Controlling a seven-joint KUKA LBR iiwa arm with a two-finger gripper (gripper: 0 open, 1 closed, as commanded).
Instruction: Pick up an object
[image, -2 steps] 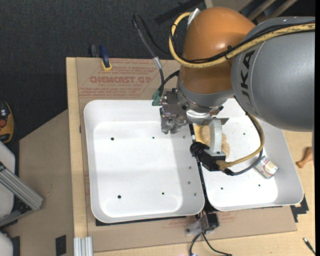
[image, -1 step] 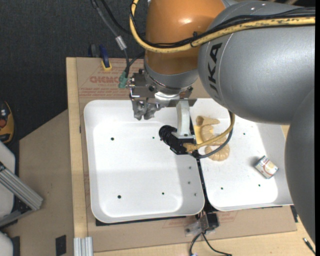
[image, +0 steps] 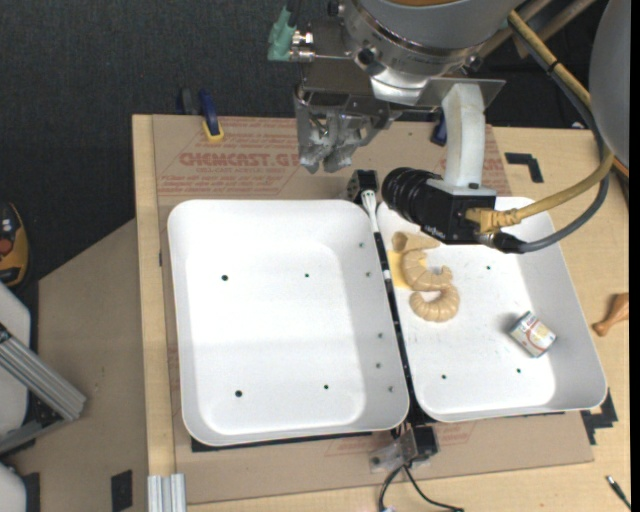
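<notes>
Nearest, a small silver block (image: 532, 334) lies in the right bin (image: 560, 392), with a tan curled pastry (image: 430, 293) near the divider. Farther back, the gripper (image: 330, 143) hangs raised beyond the left bin (image: 200, 330); whether it grips cannot be told.

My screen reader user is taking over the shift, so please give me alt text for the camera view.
The grey arm's metal pincer hangs above the bench behind the left shallow white bin, with nothing visible between its fingers. The right white bin holds a curled tan ridged object, a pale yellow piece and a small silver-grey block.
</notes>
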